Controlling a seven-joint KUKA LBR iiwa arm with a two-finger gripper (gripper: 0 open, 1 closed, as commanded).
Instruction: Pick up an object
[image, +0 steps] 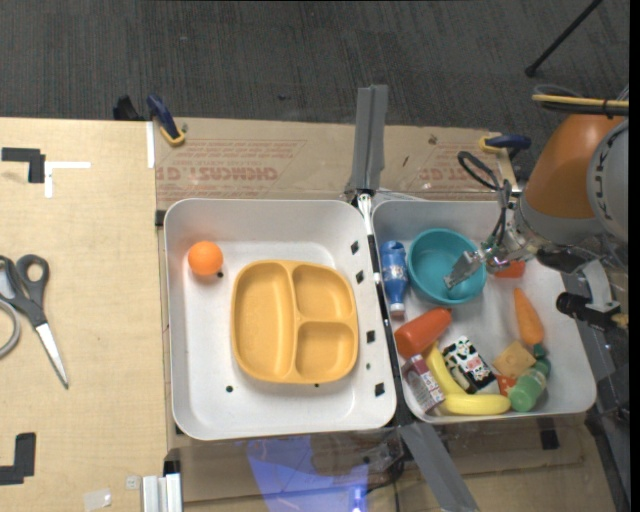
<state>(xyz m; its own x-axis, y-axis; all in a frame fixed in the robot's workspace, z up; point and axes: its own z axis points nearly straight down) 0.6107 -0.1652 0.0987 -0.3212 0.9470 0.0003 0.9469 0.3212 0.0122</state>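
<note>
The claw (470, 268) is hovering, fingers parted and gripping nothing, over the teal bowl (440, 262) sitting near the right bin's (570, 400) back edge; objects are crowding its front.

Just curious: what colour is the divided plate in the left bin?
Yellow-orange divided plate, shown in the camera view.

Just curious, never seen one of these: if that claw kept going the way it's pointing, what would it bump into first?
Most likely the teal bowl: the gripper points down-left over it, though depth is hard to judge.
</note>
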